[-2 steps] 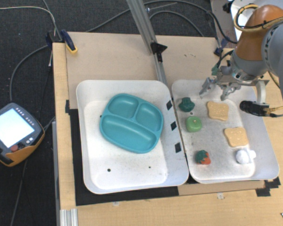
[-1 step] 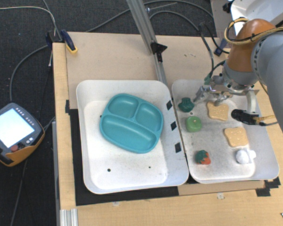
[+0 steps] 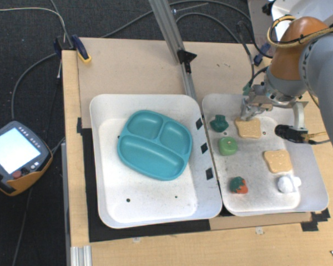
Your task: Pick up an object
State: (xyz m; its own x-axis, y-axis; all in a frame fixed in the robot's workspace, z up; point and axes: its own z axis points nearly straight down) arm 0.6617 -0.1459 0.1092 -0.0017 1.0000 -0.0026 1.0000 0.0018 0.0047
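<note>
You see the arm point(image 3: 316, 54) reaching in from the right, its orange band point(image 3: 291, 46) above the wrist, with the gripper point(image 3: 251, 111) lowered over the back of the right bin point(image 3: 311, 195). The fingertips sit just above the far edge of a tan cracker-shaped piece point(image 3: 248, 129), close to touching it, but nothing is visibly between the fingers, and you cannot tell from this angle whether they are apart or together. Just left of that piece lies a dark green toy point(image 3: 218, 123), and in front of it a light green round piece point(image 3: 228, 146). A second tan cracker-shaped piece point(image 3: 277, 160) lies toward the right side of the same bin, with a white lump point(image 3: 286, 184) in front of it. A red and green strawberry-like toy point(image 3: 238, 185) rests near the bin's front left. The left bin point(image 3: 108, 204) carries a teal divided plate point(image 3: 155, 144), lying flat and turned at an angle. A handheld screen point(image 3: 14, 157) sits on the floor well to the left of the bench point(image 3: 127, 65).
</note>
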